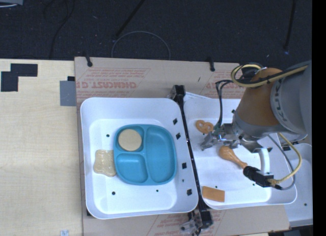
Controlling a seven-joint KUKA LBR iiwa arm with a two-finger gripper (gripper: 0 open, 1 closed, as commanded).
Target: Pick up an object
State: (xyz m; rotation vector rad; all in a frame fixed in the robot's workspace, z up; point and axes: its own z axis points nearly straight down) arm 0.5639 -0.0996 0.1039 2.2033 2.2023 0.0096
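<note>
Looming over the right bin [285,199], my grey arm [293,102] with its orange band reaches in from the right, and my gripper [210,141] sits low over the upper left part of that bin. How far its fingers are spread I cannot tell; nothing shows between them. Left of me lies the other white bin [97,199], holding a blue divided plate [153,161] with a round tan cookie [129,140] in its upper left compartment. A pale yellowish piece [104,163] lies just beside the plate's left edge. In my bin, a tan drumstick-shaped toy [233,156] lies just below my gripper, an orange wedge [213,194] rests near the lower left corner, and a small pretzel-like piece [204,126] sits just above the gripper.
</note>
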